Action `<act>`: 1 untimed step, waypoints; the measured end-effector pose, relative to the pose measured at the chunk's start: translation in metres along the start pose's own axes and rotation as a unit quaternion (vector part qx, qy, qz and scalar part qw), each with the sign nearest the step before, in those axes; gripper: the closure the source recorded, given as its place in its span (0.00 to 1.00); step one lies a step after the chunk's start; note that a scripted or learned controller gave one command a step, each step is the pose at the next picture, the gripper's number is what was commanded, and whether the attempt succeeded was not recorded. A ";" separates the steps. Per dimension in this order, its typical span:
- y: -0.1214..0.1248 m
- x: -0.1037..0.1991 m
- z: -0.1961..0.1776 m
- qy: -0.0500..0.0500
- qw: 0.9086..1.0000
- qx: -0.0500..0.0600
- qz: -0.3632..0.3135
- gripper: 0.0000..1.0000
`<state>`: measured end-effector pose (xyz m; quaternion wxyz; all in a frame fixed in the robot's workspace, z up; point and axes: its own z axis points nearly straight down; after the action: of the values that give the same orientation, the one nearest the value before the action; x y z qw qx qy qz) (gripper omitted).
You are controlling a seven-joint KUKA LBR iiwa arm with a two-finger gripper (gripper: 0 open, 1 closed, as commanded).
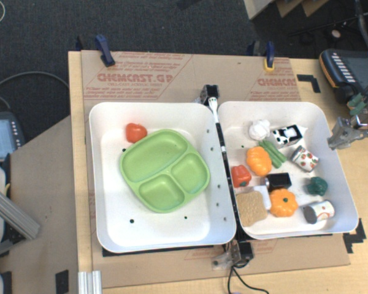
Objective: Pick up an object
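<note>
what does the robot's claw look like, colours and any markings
The claw is a pale grey, metallic-looking piece with angular edges, seen at the right rim of the right bin. A small teal-green part sits just above it. It is too small to make out any markings or lettering.

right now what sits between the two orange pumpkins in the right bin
In the camera view, a small black block lies between the upper pumpkin and the lower pumpkin.
</note>
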<state>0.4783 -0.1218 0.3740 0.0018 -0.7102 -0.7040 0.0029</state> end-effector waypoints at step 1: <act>0.001 -0.065 0.000 -0.001 1.000 -0.004 -0.001 1.00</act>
<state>0.4790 -0.1872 0.3736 -0.0022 -0.7093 -0.7049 0.0008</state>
